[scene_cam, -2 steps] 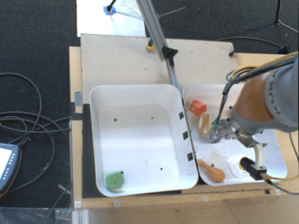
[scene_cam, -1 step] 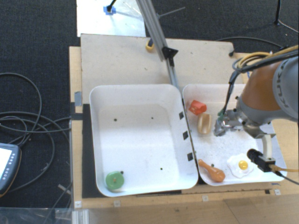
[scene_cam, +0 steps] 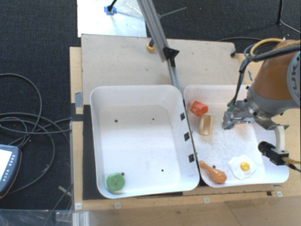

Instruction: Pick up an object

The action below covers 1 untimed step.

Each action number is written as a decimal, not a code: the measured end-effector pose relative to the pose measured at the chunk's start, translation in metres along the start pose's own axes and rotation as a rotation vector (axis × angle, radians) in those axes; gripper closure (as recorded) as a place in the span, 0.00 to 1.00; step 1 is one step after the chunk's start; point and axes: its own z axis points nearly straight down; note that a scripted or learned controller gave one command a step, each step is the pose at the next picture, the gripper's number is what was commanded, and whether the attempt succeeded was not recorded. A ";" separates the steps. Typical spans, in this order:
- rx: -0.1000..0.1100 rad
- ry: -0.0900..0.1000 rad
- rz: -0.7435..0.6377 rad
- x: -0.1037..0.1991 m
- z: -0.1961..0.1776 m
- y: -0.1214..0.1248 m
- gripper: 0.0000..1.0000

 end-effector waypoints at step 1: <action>0.004 0.003 -0.006 0.051 -0.015 0.000 1.00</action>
